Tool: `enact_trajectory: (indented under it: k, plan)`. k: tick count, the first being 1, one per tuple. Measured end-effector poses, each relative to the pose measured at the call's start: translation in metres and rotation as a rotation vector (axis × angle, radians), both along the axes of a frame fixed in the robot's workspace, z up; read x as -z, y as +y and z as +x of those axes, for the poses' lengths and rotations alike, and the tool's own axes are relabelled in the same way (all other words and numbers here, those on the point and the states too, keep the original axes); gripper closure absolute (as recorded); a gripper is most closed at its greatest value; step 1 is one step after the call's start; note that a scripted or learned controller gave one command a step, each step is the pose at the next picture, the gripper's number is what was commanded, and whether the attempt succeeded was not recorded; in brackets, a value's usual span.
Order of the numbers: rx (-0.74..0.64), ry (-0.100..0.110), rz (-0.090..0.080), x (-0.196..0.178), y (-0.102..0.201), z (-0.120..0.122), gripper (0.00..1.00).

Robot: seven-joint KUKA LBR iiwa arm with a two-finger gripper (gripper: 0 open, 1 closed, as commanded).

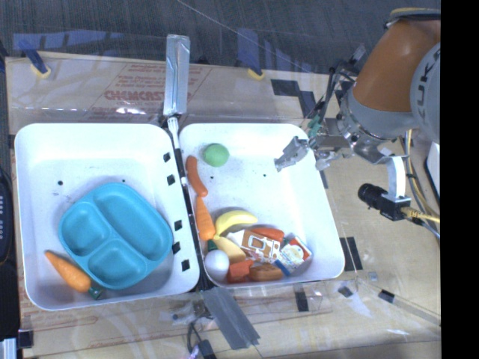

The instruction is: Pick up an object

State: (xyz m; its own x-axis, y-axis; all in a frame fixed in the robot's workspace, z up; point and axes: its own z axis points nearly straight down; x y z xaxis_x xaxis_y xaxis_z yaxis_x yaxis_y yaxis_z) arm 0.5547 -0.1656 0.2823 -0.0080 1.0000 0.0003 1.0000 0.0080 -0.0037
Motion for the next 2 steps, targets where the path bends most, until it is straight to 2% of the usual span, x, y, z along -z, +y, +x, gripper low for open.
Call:
enact_trajectory:
  k: [1, 2]
  plan:
    - [-0.077, 0.013, 0.004, 0.158, 0.011, 0.011, 0.00]
    - [-0.159, -0.001, 0.002, 0.191, 0.040, -0.070, 0.00]
